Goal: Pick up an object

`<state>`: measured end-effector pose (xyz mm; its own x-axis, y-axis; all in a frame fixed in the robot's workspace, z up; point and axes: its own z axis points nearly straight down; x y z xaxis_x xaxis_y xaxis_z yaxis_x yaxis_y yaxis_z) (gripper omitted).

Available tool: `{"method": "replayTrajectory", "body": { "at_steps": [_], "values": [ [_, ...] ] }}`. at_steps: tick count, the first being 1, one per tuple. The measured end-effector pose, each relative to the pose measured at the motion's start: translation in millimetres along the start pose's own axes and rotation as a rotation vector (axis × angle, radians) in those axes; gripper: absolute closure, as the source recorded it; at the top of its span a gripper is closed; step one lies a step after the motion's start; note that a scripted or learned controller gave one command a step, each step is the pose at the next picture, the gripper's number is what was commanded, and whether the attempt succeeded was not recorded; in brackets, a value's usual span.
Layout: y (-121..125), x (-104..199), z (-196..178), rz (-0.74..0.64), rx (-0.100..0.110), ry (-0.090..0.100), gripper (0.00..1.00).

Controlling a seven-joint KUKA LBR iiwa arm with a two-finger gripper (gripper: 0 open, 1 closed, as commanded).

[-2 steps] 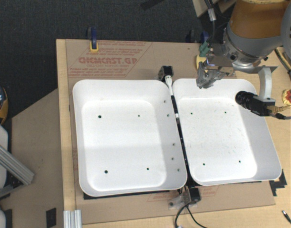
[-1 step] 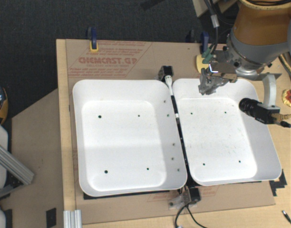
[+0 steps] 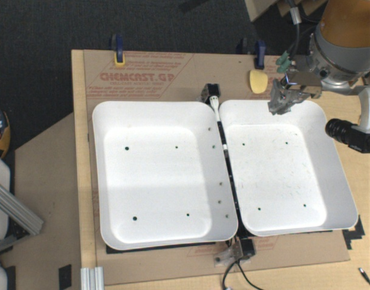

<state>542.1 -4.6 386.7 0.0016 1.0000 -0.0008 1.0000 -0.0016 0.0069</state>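
A small pale yellow object [image 3: 258,81] lies on the brown board just beyond the far rim of the right bin [image 3: 330,222], below a blue clamp [image 3: 260,54]. My gripper [image 3: 282,104] hangs over the far edge of that bin, a short way right of the yellow object and apart from it. The grey arm with its orange band [image 3: 353,11] comes in from the upper right. Nothing shows under the gripper tip but white bin floor.
The left bin [image 3: 106,162] sits beside the right one, with a black divider strip [image 3: 224,156] between them. Another blue clamp [image 3: 118,48] stands at the board's far left. A black part [image 3: 348,133] juts in at the right bin's right rim.
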Motion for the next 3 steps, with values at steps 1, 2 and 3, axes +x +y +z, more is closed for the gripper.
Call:
{"method": "replayTrajectory", "body": {
  "at_steps": [1,2,3],
  "values": [
    [32,29,99,-0.005,0.016,0.001,1.00],
    [68,41,94,-0.004,0.002,0.000,1.00],
    [46,43,83,-0.002,0.009,0.002,1.00]
  ]
}}
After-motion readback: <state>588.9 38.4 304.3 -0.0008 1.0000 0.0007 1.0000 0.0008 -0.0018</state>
